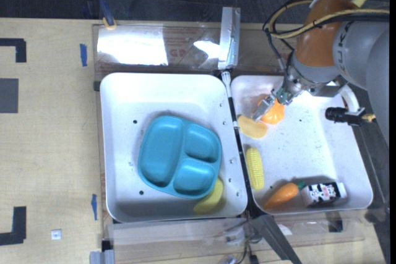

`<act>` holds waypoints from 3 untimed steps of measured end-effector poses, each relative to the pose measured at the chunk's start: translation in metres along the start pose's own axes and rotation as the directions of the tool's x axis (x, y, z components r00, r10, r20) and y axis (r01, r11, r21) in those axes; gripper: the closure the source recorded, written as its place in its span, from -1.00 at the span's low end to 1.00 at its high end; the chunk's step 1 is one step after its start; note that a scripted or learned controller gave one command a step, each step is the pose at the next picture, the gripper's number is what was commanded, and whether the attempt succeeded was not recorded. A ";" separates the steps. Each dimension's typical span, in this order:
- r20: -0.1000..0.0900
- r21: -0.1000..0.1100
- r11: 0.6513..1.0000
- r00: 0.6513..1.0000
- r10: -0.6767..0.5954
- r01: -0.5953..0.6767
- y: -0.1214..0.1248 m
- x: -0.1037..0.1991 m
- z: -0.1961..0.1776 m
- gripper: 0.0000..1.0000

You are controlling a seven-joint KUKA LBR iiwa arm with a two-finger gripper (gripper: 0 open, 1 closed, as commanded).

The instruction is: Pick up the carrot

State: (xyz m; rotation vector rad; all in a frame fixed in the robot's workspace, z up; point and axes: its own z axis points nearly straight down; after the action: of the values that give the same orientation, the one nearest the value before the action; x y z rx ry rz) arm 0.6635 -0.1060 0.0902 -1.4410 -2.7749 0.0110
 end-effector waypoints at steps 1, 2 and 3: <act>0.012 -0.018 0.978 0.979 0.206 -0.206 -0.046 -0.039 -0.056 -1.00; 0.003 -0.012 0.970 0.970 0.243 -0.242 0.006 0.004 -0.024 -1.00; 0.010 -0.023 0.984 0.984 0.177 -0.176 -0.035 0.026 0.002 -1.00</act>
State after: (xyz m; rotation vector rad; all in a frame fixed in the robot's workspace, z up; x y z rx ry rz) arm 0.6197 -0.1045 0.0887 -1.6928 -2.6542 -0.0088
